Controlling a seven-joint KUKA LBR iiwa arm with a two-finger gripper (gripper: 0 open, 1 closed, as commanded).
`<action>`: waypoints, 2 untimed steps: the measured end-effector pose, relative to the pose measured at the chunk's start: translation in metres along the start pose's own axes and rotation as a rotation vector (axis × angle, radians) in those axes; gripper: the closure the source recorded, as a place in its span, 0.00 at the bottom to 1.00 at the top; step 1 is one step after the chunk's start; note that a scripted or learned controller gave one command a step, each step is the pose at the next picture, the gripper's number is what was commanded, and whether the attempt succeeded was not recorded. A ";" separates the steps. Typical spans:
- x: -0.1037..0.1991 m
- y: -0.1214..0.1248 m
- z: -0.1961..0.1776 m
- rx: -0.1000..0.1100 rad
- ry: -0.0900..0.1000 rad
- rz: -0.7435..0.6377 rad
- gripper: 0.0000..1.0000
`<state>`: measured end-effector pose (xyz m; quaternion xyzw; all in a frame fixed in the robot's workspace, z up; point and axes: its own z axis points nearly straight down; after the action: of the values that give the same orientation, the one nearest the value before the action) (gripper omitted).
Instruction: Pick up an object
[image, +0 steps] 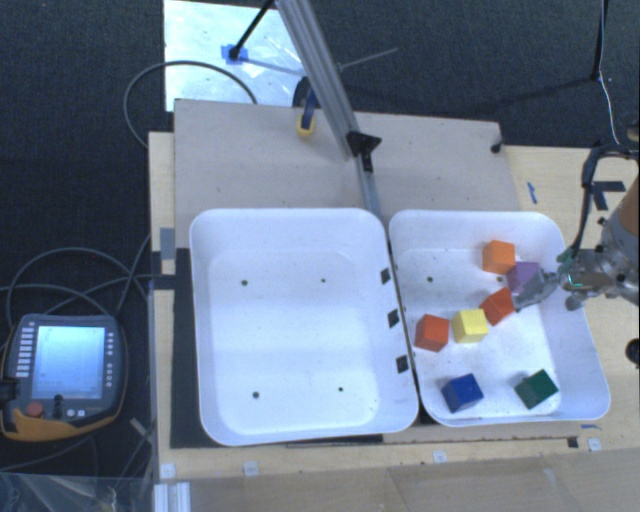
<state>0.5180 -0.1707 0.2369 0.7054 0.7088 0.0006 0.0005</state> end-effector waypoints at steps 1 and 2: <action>0.000 0.000 0.000 -0.001 0.000 0.001 0.00; 0.003 -0.004 0.043 0.004 0.001 0.002 0.00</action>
<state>0.5139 -0.1676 0.1943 0.7062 0.7080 -0.0005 -0.0010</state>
